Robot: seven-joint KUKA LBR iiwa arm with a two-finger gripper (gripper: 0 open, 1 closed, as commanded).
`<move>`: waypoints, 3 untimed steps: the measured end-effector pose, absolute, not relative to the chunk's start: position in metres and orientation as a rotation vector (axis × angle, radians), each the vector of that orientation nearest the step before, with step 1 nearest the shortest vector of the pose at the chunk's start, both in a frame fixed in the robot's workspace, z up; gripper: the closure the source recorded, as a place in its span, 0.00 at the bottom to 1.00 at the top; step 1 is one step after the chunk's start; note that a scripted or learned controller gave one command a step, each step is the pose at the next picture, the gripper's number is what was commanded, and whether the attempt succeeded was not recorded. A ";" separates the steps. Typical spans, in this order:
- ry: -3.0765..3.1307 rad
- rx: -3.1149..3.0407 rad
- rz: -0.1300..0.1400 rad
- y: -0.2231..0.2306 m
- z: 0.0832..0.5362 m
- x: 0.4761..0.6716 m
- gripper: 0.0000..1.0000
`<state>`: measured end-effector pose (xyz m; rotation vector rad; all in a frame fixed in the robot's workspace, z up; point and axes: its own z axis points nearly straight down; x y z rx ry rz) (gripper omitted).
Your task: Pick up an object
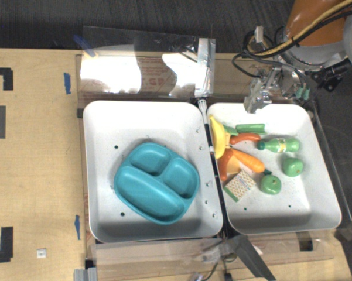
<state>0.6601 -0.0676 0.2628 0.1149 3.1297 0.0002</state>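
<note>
The tool (259,101) hangs over the far rim of the right bin (322,209); whether it is open or closed cannot be told from this slant, and nothing shows in its grip. Judging by that perch, it is poised above the toy food for a descent. Nearest it lies a green stick (250,128), long axis running left to right. Just beyond, a green bottle (279,146) also lies sideways, cap end toward the bin's left. An orange carrot (246,160) slants from upper left to lower right, beside a yellow banana (218,138) along the dividing wall. Two green round fruits (292,167) (271,184) and a patterned card (240,184) sit nearer. The left bin (99,127) on the surface (29,174) holds a teal divided tray (157,182)
</note>
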 end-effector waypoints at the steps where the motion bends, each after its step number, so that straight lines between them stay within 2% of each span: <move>1: 3.132 -0.100 0.002 -0.021 0.261 0.663 1.00; 2: 3.126 -0.038 -0.003 -0.073 0.339 0.649 1.00; 3: 3.138 -0.145 0.002 -0.051 0.264 0.657 1.00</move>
